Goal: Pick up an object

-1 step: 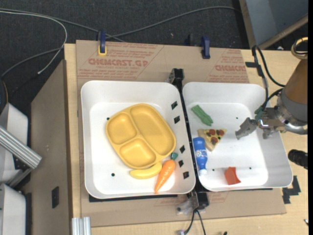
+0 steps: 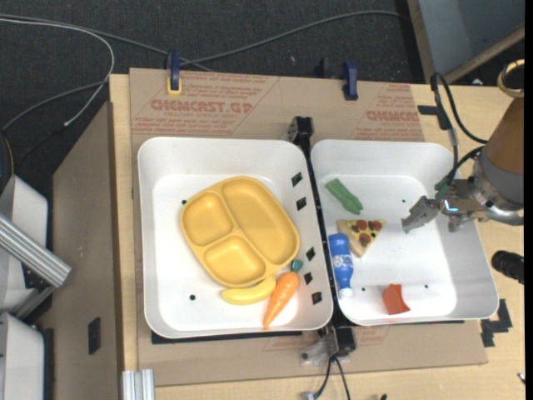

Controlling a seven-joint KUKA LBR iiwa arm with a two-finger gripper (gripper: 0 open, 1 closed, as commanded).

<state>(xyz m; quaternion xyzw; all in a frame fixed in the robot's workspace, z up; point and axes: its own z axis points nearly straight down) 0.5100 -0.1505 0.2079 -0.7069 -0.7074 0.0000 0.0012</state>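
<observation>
The gripper [image 2: 419, 215] hung at the right bin's [image 2: 466, 302] three o'clock; whether open, I could not tell. Pizza slice [image 2: 361, 233] lay at its center. The cardboard [image 2: 250, 98] read "CHEMCAST".

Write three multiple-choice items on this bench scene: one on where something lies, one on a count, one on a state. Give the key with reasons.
1. Where does the carrot lie?
A. In the left bin, beside the banana
B. In the right bin, beside the pizza slice
C. On the cardboard outside the bins

2. How many compartments does the yellow plate have?
A. Two
B. Three
C. Five

3. How does the blue bottle rest?
A. Upright in the plate
B. Held up in the gripper
C. Lying on its side in the right bin

Key: 1 A, the carrot touches the banana at the left bin's near edge. 2 B, two dividers split the plate into three wells. 3 C, the bottle lies flat along the right bin's left wall, apart from the gripper.
</observation>
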